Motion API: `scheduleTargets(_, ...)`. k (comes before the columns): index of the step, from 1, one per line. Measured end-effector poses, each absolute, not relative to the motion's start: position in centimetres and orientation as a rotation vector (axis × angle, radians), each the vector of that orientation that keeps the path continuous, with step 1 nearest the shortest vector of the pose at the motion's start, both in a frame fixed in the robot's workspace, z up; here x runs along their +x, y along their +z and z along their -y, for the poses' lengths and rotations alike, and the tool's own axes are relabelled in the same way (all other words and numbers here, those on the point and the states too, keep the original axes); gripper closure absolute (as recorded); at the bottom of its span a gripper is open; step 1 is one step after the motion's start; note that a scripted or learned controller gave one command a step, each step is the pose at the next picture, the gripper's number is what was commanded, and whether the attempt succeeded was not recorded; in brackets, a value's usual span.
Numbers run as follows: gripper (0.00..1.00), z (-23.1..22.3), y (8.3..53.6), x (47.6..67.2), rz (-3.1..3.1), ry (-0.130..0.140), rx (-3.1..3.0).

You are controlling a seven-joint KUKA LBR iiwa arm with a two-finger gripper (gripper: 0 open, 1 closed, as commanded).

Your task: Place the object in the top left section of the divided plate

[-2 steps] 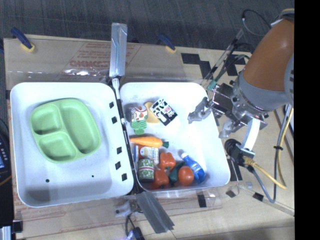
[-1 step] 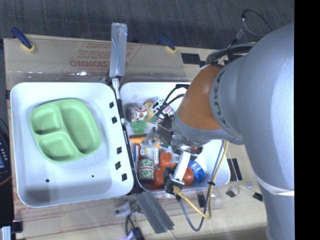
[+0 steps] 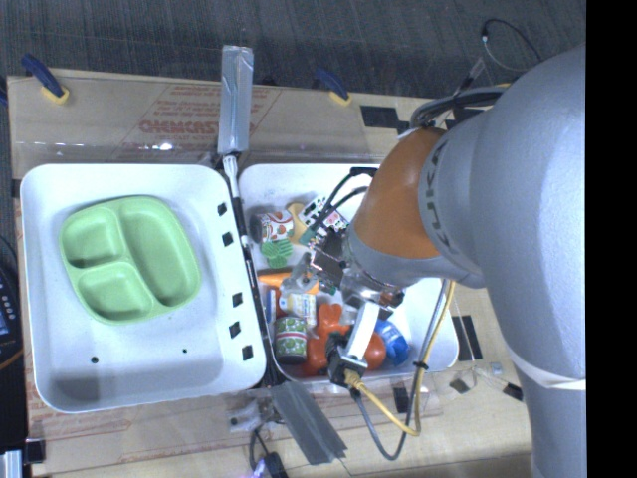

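— Where was the plate?

— The green divided plate lay in the left white bin, toward its upper half. It had two small sections on its left side and one long section on its right, and none of them held anything.

— And the things to be moved?

— They were heaped in the right bin: a small can with a red and white label, a green piece just below it, a green-labelled can near the front wall, orange pieces and a blue ball beside them. Which one was meant, I could not tell.

— The gripper?

— The gripper was low over that heap, in the middle of the right bin, with the grey arm and its orange band covering much of the bin's right side. Whether it was apart or together, I could not tell; clutter and wrist hid it.

— Anything else?

— A yellow cable looped below the right bin.
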State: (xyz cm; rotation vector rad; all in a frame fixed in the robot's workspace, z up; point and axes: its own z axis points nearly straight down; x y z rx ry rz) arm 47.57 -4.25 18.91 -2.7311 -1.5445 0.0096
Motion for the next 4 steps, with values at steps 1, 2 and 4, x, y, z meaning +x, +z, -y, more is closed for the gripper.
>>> scheduleTargets(1,0.0,4.3,18.9,47.6,1.544,0.01,-2.731)
scheduleTargets(2,0.0,4.3,18.9,47.6,1.544,0.01,-2.731)
scheduleTargets(4,0.0,0.5,20.6,47.7,1.197,0.006,-2.904)
